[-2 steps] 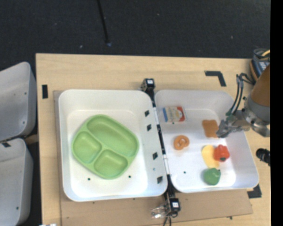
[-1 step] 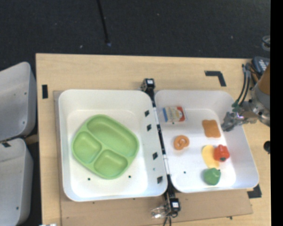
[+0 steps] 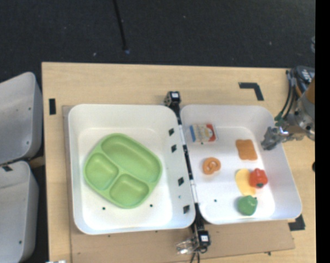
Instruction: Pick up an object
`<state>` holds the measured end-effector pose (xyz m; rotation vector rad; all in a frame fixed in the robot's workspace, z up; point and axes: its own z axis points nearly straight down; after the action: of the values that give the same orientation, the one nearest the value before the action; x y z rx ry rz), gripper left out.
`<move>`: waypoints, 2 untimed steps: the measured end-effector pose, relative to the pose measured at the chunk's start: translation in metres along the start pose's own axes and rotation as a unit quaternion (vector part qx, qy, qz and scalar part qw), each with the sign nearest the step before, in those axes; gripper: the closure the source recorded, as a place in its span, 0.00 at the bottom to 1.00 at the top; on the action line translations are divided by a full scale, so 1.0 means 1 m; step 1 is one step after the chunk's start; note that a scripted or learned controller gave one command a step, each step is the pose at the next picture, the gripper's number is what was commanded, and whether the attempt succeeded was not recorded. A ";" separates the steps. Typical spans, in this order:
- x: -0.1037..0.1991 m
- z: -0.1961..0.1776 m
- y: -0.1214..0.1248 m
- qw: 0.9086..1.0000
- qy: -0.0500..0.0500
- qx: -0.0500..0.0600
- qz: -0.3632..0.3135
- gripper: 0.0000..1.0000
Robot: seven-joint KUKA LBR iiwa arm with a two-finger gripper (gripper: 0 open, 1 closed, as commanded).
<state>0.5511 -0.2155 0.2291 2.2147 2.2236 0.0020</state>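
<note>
At the right bin's point(image 3: 231, 114) 3 o'clock rim, gripper point(image 3: 270, 138) is seen, finger state cannot be told
Orange block point(image 3: 246, 149), donut point(image 3: 211, 166), red-yellow toy point(image 3: 251, 179), green pepper point(image 3: 246, 205) lie inside; green plate point(image 3: 123, 170) in left bin point(image 3: 77, 163)

Fixed overhead camera, slanted down on worktop point(image 3: 126, 84), both white bins point(image 3: 77, 147) framed whole, moderately distant
</note>
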 end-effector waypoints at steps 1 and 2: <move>0.043 0.001 0.008 1.000 0.000 0.001 -0.001 1.00; 0.097 -0.011 0.015 1.000 0.001 0.000 -0.002 1.00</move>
<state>0.5656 -0.1182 0.2399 2.2115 2.2295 0.0044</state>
